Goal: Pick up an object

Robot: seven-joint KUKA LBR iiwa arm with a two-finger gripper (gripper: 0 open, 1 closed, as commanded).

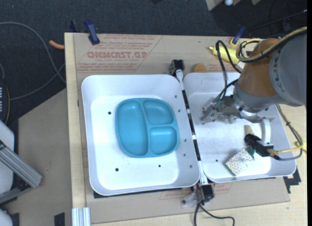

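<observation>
Over the right bin [214, 164], the claw [213, 113] sits low near the bin's left wall; whether it is spread or pressed together cannot be told, and nothing is seen between its fingers. A small patterned packet [239, 161] lies near the front of the same bin, well apart from the claw, with a small tan piece [249, 129] behind it. A blue divided plate [146, 126] rests in the left bin [97, 171]. Risk, as judged: closing at this spot would likely catch nothing. Trailing cables near the packet could snag.

blue divided plate [146, 126], white bins [97, 98], speckled packet [239, 161].
</observation>
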